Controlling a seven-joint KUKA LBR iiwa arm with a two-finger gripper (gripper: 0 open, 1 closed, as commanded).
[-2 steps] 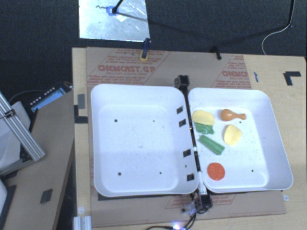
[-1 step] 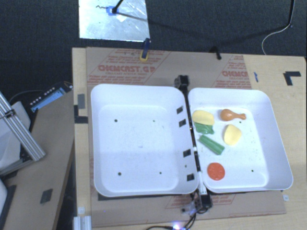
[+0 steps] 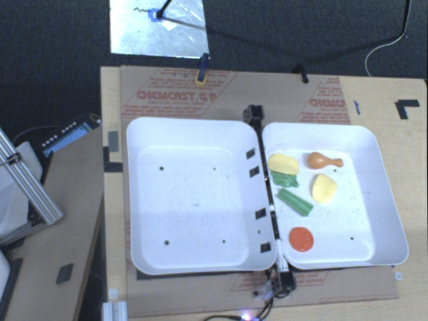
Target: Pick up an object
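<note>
Two shallow white bins are seen side by side on the bench (image 3: 374, 89), which is covered with a brown printed cardboard sheet. The left bin (image 3: 144, 146) fills the middle of the frame, and the right bin (image 3: 381, 206) sits at the right of the frame; the two are joined along a dark central seam fitted with small black clips.

All the toy food items are found in the right bin, grouped in its left half. A yellow corn cob with green husk (image 3: 283, 166) lies closest to the seam, in the bin's upper left part. Just to its right, apart from it, an orange-brown chicken drumstick (image 3: 322, 160) is laid with its bone end pointing right. Below the drumstick a pale yellow rounded piece (image 3: 324, 188) rests on the bin floor. A green elongated vegetable (image 3: 295, 202) lies at a slant between the corn cob and the yellow piece, near both. Further down, well apart from the others, a flat red-orange disc (image 3: 301, 239) is placed near the bin's lower edge.

A shiny metallic sheet (image 3: 159, 17) is seen at the upper left of the frame, beyond the bench. The state of the tool cannot be told.
</note>
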